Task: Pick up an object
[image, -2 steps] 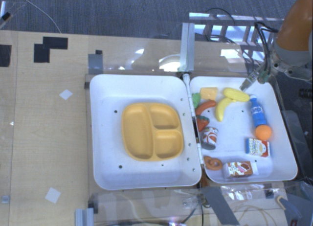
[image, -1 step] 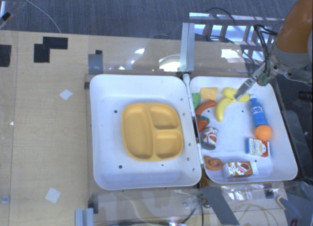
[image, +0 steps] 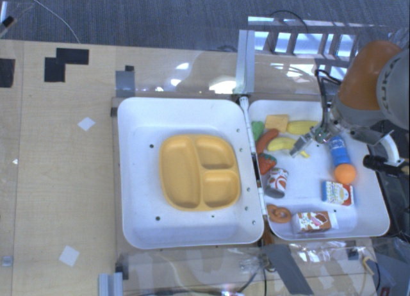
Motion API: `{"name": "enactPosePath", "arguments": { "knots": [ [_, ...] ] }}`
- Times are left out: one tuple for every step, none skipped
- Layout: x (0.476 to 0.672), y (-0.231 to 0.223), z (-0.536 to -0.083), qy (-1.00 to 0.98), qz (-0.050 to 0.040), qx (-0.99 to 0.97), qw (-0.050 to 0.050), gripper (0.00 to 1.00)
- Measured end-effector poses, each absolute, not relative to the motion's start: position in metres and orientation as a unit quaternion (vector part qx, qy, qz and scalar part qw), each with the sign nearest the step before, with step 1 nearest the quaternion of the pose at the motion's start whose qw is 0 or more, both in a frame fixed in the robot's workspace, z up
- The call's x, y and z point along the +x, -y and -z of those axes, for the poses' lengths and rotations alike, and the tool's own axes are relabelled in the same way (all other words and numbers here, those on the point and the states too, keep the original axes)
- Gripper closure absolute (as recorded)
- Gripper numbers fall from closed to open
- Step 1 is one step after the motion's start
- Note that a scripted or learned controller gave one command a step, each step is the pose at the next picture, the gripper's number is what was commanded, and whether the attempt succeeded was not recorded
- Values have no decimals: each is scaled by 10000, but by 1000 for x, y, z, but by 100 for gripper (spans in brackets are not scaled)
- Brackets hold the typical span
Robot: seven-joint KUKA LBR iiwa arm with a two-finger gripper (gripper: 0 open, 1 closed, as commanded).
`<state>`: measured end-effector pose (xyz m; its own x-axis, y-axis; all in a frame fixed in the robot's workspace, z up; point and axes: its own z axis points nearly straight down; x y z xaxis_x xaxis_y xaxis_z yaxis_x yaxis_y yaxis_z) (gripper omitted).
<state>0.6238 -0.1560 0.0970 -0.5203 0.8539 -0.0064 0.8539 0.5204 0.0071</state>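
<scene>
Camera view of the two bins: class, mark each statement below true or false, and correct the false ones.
1. The yellow divided plate lies in the left bin. True.
2. The orange ball sits in the left bin. False: it is in the right bin, beside the blue bottle.
3. The arm's gripper is over the right bin. True.
4. The plate holds a carrot. False: its compartments hold nothing; the carrot lies in the right bin.
</scene>
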Motion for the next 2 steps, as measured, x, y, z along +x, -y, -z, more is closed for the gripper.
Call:
{"name": "enactPosePath", "arguments": {
  "knots": [
    [649,127,-89,-8283,148,5599,-146,0],
    [652,129,-100,-8305,143,5569,-58,100]
  ]
}}
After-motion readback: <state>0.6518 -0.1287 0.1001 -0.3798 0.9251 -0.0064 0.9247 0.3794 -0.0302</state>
